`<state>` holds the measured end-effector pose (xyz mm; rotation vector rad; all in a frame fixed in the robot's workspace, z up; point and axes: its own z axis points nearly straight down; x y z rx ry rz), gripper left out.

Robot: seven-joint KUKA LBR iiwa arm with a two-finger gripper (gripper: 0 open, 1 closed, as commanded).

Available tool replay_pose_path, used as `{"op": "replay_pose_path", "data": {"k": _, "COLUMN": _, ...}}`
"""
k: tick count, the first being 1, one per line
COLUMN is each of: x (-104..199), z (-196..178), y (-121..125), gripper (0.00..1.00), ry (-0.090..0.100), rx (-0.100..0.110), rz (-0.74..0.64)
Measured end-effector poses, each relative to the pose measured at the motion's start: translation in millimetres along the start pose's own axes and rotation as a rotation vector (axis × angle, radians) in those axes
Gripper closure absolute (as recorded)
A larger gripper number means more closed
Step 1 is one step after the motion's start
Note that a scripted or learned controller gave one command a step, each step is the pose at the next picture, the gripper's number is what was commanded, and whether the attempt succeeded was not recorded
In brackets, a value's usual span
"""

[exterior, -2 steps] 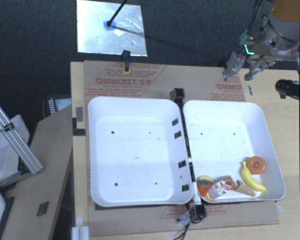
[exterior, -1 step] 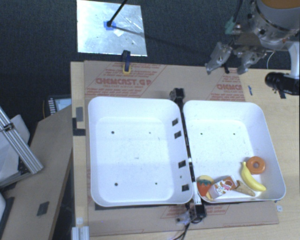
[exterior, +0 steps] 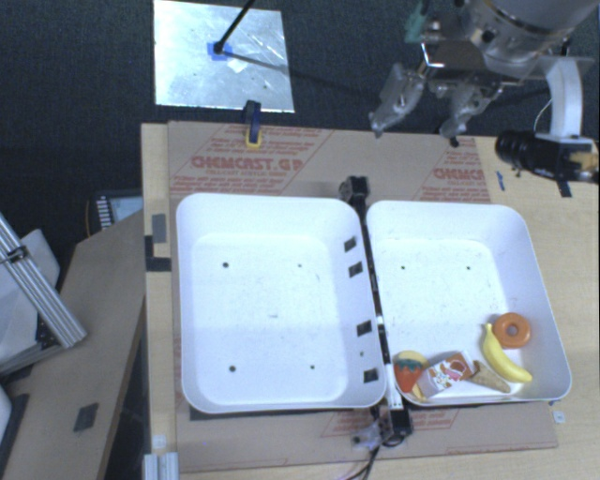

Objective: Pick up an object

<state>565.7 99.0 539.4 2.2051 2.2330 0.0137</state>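
- Tool: at the top right of the frame, above the far edge of the bench and clear of both bins; its two fingers hang spread apart with nothing between them.
- Arm: grey, entering from the upper right corner, directly above the tool.
- Right bin: white and shallow, below the tool; its contents lie crowded into the lower right corner.
- Banana: yellow, curved, lying near the right wall of the right bin.
- Orange ring: doughnut-shaped, just above the banana, touching its upper end.
- Small packet: white with red print, left of the banana, beside a red-and-orange round item at the lower left of the group.
- Left bin: white, adjoining the right bin along a central divider.
- Metal sheet: shiny, at the upper left of the frame, beyond the bench.
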Motion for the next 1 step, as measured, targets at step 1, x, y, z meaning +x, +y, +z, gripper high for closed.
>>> {"op": "replay_pose_path", "data": {"k": 1, "x": 28.8, "z": 3.9, "y": -46.2, "gripper": 0.00, "ry": -0.002, "rx": 0.008, "rz": 0.005}}
